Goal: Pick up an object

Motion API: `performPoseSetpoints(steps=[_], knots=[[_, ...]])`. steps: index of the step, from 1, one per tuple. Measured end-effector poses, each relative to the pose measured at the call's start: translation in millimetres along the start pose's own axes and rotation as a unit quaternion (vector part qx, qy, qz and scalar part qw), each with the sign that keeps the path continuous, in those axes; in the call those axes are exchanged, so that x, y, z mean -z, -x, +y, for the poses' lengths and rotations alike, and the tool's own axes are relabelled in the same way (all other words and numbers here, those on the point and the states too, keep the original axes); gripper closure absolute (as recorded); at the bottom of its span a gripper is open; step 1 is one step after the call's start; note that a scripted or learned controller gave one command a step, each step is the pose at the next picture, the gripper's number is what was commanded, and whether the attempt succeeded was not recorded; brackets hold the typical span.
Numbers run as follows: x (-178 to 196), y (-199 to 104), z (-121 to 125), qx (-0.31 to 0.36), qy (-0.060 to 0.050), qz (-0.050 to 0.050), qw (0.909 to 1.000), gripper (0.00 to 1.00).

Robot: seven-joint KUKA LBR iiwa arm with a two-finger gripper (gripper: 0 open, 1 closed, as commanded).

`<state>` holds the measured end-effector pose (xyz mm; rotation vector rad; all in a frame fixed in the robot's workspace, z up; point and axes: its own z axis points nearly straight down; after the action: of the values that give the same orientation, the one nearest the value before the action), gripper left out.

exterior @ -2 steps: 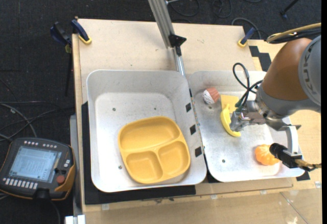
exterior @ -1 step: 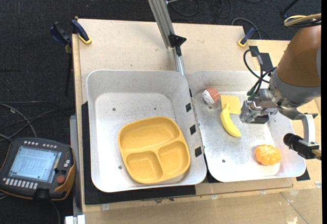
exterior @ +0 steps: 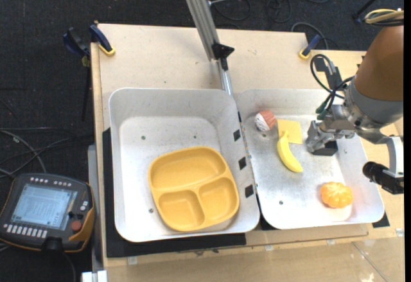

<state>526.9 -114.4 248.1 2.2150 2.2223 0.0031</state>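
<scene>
Nothing picked yet, as far as you can see here. Nearest candidates sit in the right bin [exterior: 359, 207]: banana [exterior: 288, 155], curved, smooth yellow, looks like plastic toy fruit, lying flat beside a flat yellow block [exterior: 290, 130] that touches its upper end. Small red-and-white rounded object [exterior: 264, 121] near the bin's top left corner; too small to tell what it is. Orange [exterior: 336, 195], dimpled and segmented, looks like a peeled mandarin toy, near the front edge, well apart from the rest.

Gripper [exterior: 323, 144] is low over the right bin, just right of the banana and block, with nothing visibly between its fingers. You can't tell from this angle if it's apart or together. So my read: approach stage, grasp and lift still to do.

Left bin [exterior: 128, 114] holds a yellow three-compartment tray [exterior: 194, 187], smooth moulded plastic, rounded corners. Both bins are shallow white, speckled, on a pale wooden bench [exterior: 154, 56].
</scene>
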Motion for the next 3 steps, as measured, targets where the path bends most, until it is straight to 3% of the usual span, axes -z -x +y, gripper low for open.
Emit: performPoseSetpoints(steps=[2,3], knots=[[9.7,-107.5,8.5,0.004,-0.002,0.002,1.0,1.0],[-6.7,-160.9,13.6,0.003,-0.003,0.001,1.0,1.0]])
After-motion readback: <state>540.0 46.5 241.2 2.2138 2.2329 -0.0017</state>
